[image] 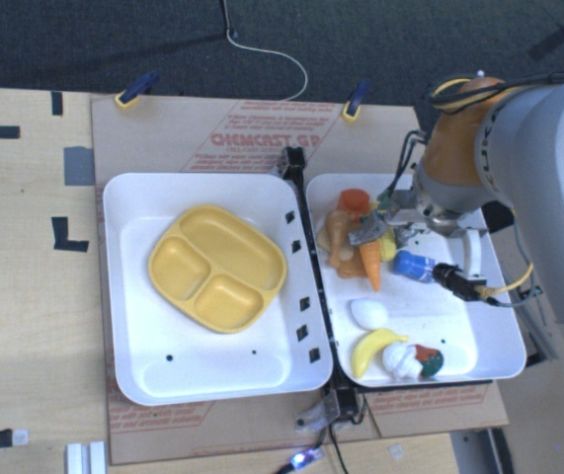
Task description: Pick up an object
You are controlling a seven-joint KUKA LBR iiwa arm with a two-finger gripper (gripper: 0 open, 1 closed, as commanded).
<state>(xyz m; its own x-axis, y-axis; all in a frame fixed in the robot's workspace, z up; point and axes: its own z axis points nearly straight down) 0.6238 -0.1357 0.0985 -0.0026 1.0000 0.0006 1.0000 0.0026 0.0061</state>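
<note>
The claw (372, 227) sits low in the right bin (489, 349), directly over the toy carrot (371, 263); whether it is released or clenched cannot be told. Relative to the carrot: a tan toy (340, 240) touches its left side, an orange cup (355, 201) lies behind, a blue bottle (413, 266) just right, a white egg (367, 313) and banana (372, 349) in front. The left bin (133, 363) holds a yellow divided plate (216, 267).

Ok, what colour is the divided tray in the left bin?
Yellow: the divided plastic tray shows plainly in the camera view.
</note>
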